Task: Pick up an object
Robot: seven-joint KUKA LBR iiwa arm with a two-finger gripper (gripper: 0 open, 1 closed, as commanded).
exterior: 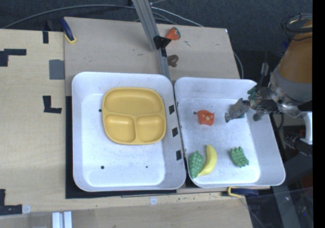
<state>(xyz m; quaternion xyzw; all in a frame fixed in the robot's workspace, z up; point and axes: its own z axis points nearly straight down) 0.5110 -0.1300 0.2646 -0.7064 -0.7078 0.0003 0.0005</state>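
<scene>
The right bin holds a small red toy near its middle. A yellow banana lies at the front, touching a green leafy piece on its left. Another green piece sits apart at the front right. My gripper hangs over the right part of this bin, to the right of the red toy. Its fingers stand apart, open, with nothing between them.
The left bin holds a yellow divided plate in its back half. A grey pole with a clamp rises behind the bins, with a small red object beside it. The wooden bench extends to the left.
</scene>
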